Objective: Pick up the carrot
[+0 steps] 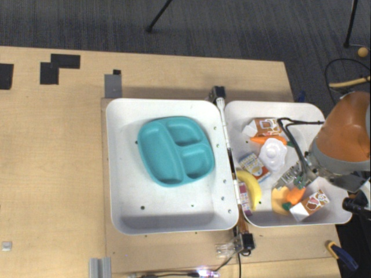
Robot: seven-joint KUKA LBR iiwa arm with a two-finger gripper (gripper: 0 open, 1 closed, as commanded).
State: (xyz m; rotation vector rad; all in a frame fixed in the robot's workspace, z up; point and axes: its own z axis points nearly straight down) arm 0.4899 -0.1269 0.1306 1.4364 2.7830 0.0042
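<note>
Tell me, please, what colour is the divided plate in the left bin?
Teal, clearest in the camera view: the divided plastic plate.

Bench (52,172), light wood. Two white bins touching side by side: left bin (124,213), right bin (324,218). Black patches (58,67) at far left edge of bench.

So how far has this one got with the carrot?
Done: the arm has reached into the right bin and the gripper is low among the clutter. In hand: it hangs just above the carrot, which lies on the bin floor beside the banana. Left: gripping and lifting it.
</note>
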